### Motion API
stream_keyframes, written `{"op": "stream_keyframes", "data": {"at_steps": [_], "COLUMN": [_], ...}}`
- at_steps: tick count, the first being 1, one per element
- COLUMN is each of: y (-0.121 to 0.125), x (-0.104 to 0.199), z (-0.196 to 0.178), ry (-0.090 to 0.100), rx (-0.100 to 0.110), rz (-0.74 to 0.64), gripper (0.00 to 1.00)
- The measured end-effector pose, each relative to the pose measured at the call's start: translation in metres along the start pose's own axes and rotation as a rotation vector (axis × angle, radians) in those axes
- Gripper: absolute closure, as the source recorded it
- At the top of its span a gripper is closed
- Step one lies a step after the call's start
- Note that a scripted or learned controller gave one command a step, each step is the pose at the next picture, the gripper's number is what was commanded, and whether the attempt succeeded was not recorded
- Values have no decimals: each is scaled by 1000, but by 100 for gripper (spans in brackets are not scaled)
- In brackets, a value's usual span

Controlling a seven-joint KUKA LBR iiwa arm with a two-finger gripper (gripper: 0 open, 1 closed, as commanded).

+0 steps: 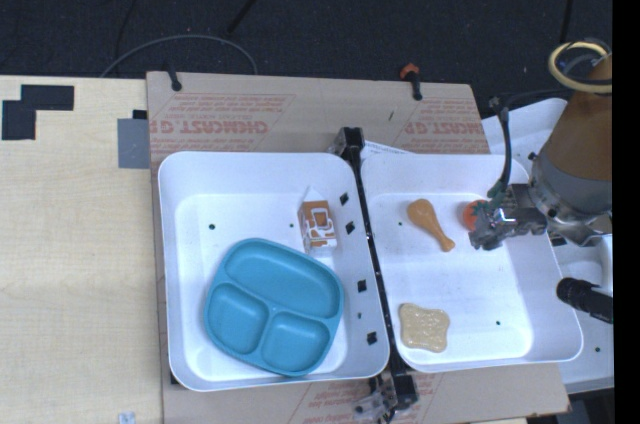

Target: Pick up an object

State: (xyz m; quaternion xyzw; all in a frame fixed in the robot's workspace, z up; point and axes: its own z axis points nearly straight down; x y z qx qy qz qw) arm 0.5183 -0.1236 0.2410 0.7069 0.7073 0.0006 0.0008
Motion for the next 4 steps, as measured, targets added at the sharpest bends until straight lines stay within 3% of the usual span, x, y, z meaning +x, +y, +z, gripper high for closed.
{"op": "stream_keyframes", "data": {"at_steps": [2, 4], "y": [20, 28], "x": [103, 196], "z": [24, 12], "ry": [2, 2], "rx": [8, 6], "rz": [-3, -4], "gripper": [100, 100]}}
